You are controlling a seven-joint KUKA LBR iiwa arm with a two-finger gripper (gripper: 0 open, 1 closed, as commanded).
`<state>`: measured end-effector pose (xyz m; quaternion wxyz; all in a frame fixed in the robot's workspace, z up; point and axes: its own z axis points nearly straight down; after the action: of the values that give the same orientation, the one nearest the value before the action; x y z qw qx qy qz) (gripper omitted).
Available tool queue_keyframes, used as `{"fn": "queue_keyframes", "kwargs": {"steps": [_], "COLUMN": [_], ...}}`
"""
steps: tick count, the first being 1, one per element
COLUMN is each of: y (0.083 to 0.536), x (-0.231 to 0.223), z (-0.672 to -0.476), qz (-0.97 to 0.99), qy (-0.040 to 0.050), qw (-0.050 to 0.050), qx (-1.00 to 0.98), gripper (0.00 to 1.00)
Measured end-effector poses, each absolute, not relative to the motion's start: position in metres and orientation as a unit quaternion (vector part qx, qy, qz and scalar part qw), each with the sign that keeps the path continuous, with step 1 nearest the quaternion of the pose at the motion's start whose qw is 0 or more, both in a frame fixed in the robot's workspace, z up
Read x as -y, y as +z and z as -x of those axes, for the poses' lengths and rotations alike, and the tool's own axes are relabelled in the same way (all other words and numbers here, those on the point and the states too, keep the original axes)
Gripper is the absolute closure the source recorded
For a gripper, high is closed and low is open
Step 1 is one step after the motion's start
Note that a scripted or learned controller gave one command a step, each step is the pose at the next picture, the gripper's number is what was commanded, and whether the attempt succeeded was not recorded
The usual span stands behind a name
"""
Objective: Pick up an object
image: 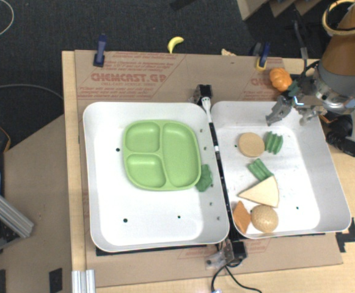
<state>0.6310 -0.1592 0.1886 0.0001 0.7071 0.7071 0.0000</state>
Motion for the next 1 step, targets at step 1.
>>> {"fn": "queue_keyframes", "kwargs": {"steps": [1], "y": [0.0811], "x": [0.1358], "z": [-0.5960], "qz": [-0.708], "qy": [0.0002], "qw": [-0.003], "qx": [-0.706], "gripper": [0.00]}}
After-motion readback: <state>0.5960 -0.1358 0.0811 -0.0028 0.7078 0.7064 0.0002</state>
